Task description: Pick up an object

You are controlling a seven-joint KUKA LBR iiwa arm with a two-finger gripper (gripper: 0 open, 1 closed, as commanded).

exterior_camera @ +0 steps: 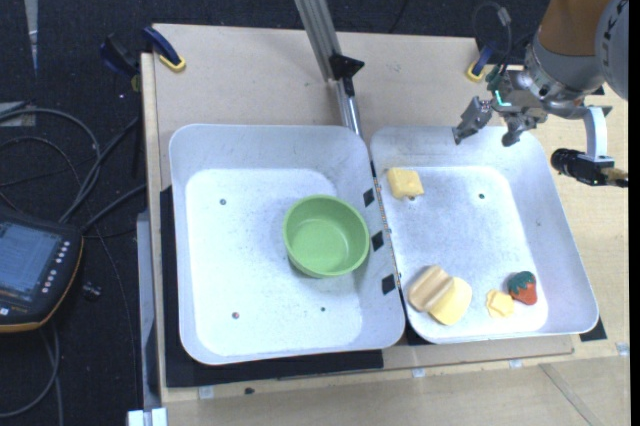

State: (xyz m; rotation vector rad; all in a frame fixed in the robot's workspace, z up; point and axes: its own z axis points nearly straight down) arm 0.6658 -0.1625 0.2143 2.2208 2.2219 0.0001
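Bench (250, 74) edge; two bins; cables behind, probably floor.

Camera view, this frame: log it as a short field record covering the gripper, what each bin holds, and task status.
gripper: above the far edge of the right bin, fingers spread, nothing between them
left bin: green bowl upright, right of centre
right bin: pale yellow block near the far left corner; yellow lump at the near left; small yellow piece beside a red and green toy at the near right
task status: no object picked up yet
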